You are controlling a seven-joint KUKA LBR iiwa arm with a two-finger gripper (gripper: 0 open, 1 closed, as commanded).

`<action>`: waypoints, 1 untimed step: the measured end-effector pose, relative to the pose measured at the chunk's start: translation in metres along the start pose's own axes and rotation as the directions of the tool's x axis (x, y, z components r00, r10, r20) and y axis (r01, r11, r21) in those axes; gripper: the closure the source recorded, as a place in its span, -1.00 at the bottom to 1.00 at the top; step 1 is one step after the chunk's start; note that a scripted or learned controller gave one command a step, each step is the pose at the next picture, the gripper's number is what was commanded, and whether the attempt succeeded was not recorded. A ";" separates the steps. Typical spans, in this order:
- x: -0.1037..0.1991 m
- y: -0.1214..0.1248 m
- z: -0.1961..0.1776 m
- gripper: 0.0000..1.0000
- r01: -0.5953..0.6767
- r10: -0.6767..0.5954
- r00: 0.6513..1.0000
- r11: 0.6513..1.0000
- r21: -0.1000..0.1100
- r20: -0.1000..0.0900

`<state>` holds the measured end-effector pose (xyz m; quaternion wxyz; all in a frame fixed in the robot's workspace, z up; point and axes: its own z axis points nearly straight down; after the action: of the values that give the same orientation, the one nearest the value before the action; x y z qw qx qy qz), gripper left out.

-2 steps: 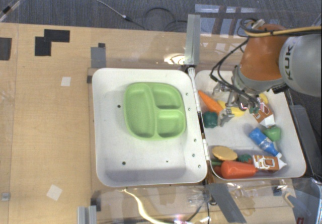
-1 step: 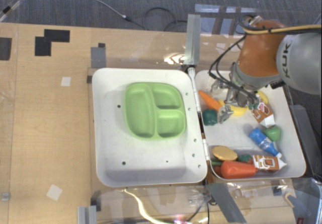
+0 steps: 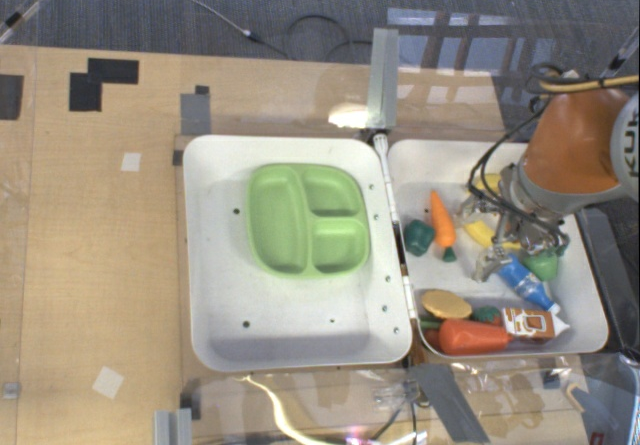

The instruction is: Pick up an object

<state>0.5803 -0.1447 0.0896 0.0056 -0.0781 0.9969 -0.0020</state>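
On the desk (image 3: 90,233) sit 2 shallow white bins side by side. The left bin (image 3: 215,263) holds a green divided plate (image 3: 306,219) with 3 compartments, lying flat near the bin's middle. The right bin (image 3: 590,318) holds the small objects: an orange carrot (image 3: 442,218) with a dark green piece (image 3: 417,237) just left of it, a yellow item (image 3: 480,231), a blue bottle (image 3: 524,282), a green item (image 3: 542,265), a tan round cookie (image 3: 446,306), a red-orange pepper (image 3: 472,335) along the near wall, and a small carton (image 3: 530,323) to its right. The arm (image 3: 575,148) reaches in from the right over this bin, and the jaws (image 3: 497,258) hang low among the yellow item, blue bottle and green item. Whether the jaws are open, closed or gripping anything cannot be made out among the clutter.
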 end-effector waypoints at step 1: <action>0.064 -0.015 -0.001 -1.00 -0.195 0.195 0.981 0.981 0.000 0.003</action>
<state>0.5194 -0.1693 0.0899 0.0074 0.0199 0.9998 -0.0012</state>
